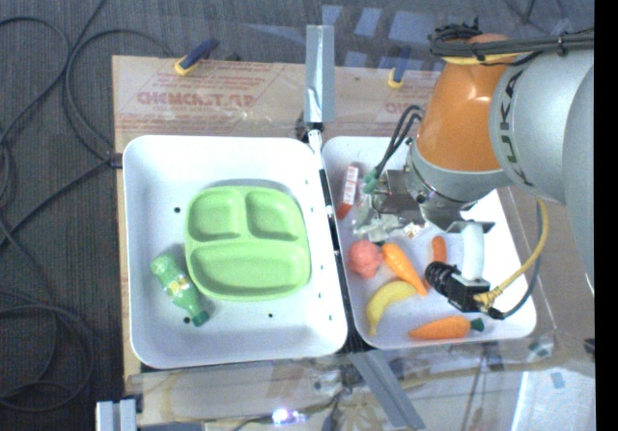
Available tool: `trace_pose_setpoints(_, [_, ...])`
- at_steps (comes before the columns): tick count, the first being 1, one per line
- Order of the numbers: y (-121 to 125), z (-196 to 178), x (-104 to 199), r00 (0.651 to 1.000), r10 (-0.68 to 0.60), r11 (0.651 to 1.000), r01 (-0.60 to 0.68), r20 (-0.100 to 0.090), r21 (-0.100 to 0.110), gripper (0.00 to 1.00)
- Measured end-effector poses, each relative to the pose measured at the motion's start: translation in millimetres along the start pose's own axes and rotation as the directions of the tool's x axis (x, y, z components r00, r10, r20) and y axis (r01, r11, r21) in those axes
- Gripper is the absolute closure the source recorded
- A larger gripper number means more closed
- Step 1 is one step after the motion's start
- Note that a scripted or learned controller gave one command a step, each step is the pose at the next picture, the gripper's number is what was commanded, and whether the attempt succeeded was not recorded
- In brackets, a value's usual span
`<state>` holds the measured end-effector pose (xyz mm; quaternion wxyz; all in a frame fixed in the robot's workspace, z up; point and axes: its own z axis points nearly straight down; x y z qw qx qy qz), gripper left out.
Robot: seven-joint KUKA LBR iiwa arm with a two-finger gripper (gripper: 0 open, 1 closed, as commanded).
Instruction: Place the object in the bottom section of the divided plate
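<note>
Grey carpet with cables surrounds the worktop [222,91]. Over the right bin [521,323] hangs the claw [386,216]; I cannot tell its state. Near it lie a peach [364,258], carrot [403,266] and banana [388,302]. Left bin [145,168]: green plate [248,242], bottle [179,288] beside it.

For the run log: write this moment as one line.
gripper: over right bin, grasp unclear | green divided plastic plate: left bin, bottom section bare | orange toy carrot: right bin

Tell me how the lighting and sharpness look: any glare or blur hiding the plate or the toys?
Camera view: even light, soft shadows inside both bins; green divided plate crisp and glare-free; banana and carrots slightly soft; the gripper is shadowed under the arm, its details muddy.
</note>
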<state>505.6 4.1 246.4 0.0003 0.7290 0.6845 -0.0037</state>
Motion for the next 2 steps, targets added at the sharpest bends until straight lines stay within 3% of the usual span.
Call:
trace_pose_setpoints(1, [-19.1, 65.8, -51.6, 0.976, 0.216, 0.976, -0.216, -0.001, 0.001, 1.00])
trace_pose_setpoints(2, [-13.2, 7.4, -38.5, 0.983, 0.181, 0.983, -0.181, -0.001, 0.000, 1.00])
